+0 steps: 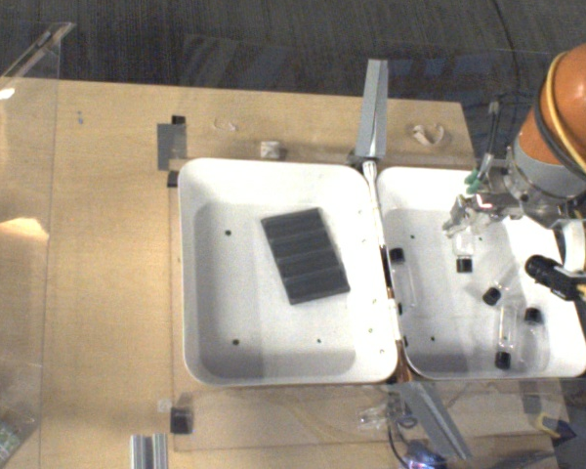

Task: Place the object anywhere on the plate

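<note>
A dark grey ribbed plate (306, 255) lies flat in the left bin (205, 340), turned a little off square. Several small black pieces lie in the right bin (439, 355): one near its left wall (396, 256), one (463, 264) just below the gripper, one in the middle (490, 296). More sit toward the front right, among them one (502, 360) by a clear tube (508, 326). My gripper (466, 219) hangs over the back of the right bin, far right of the plate. I see nothing held in it.
The grey arm with its orange band (574, 96) fills the upper right corner. A grey divider post (374, 110) stands behind the seam between the bins. A clear panel (20, 213) covers the bench on the left.
</note>
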